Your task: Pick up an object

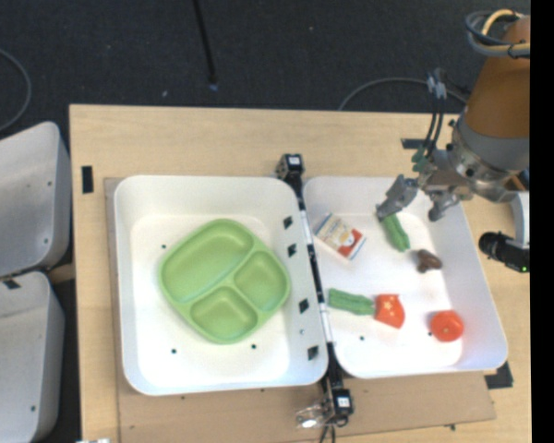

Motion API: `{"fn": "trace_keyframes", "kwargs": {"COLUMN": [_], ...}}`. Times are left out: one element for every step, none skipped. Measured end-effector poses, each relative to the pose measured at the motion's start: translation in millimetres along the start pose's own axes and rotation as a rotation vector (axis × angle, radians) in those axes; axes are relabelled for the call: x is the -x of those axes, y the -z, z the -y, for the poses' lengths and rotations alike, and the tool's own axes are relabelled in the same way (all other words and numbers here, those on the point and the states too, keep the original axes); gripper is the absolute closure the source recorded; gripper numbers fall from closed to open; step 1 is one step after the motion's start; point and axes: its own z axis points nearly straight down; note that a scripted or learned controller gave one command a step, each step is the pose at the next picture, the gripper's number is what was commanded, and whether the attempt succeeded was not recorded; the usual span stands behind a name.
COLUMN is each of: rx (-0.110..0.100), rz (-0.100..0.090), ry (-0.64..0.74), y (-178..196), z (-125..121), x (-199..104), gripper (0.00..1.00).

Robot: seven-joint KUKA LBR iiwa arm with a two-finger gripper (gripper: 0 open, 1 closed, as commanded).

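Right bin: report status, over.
Gripper open, fingers spread over the right bin, holding nothing. Green pickle lies below the left finger, not gripped. Brown piece close beside it; small carton further left.

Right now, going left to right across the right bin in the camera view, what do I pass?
Small white and red box → green piece → red-orange piece, with the green pickle-shaped piece farther back → brown lump → red ball.
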Motion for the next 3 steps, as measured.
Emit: {"fn": "trace_keyframes", "kwargs": {"rx": [0.012,0.007,0.009], "rz": [0.001,0.002,0.002], "ry": [0.001,0.0,-0.004], "y": [7,-51,-95], "z": [-2,-8,-14], "x": [0,7,11], "gripper": [0.0,0.0,0.0]}}
